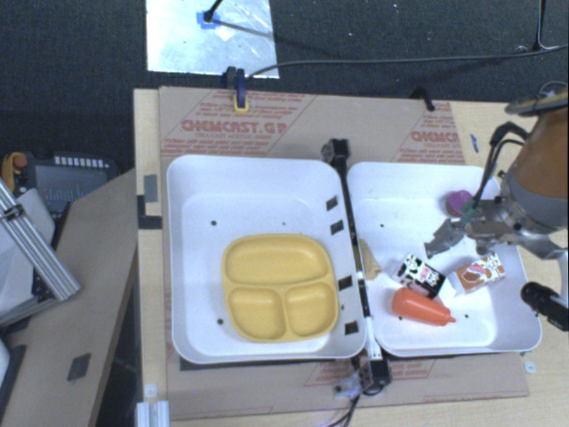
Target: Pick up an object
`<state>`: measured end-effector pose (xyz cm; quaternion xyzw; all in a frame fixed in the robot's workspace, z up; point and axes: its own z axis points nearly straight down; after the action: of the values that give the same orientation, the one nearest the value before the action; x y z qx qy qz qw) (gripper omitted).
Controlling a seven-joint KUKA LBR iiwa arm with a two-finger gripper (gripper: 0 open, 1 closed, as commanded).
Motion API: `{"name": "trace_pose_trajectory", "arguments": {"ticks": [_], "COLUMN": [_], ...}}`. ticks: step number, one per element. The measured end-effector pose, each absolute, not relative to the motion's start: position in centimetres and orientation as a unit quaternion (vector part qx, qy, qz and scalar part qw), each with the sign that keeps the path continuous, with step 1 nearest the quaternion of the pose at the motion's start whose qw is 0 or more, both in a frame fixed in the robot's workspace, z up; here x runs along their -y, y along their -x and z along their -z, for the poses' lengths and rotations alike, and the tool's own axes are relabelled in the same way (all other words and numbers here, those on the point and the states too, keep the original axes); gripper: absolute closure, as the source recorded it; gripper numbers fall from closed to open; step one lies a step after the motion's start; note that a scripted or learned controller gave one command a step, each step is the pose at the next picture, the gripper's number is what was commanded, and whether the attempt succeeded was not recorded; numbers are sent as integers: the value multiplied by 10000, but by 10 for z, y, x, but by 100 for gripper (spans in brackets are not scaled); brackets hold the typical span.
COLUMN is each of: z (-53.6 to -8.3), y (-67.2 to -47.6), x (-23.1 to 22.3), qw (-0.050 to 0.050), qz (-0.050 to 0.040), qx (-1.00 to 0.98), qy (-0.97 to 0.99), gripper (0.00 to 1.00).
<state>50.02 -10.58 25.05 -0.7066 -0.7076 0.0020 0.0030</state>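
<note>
Orange and pointy, the toy carrot (422, 307) lies low in the right bin (511, 327), so the gripper (442, 240), spread wide and holding nothing, should drop straight onto it before squeezing.

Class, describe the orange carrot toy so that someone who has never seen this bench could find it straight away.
Start at the right-hand white bin, the one without the yellow tray. Go to its front edge: the carrot lies there on its side, tip pointing right. It is the plain orange cone, just in front of the black-and-white cow toy and left of the small printed carton.
</note>
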Motion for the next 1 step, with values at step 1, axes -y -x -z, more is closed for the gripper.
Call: {"name": "trace_pose_trajectory", "arguments": {"ticks": [1], "z": [-255], "y": [-502], "x": [106], "qw": [-7], "qz": [6], "qx": [7083], "qy": [7059], "gripper": [0]}}
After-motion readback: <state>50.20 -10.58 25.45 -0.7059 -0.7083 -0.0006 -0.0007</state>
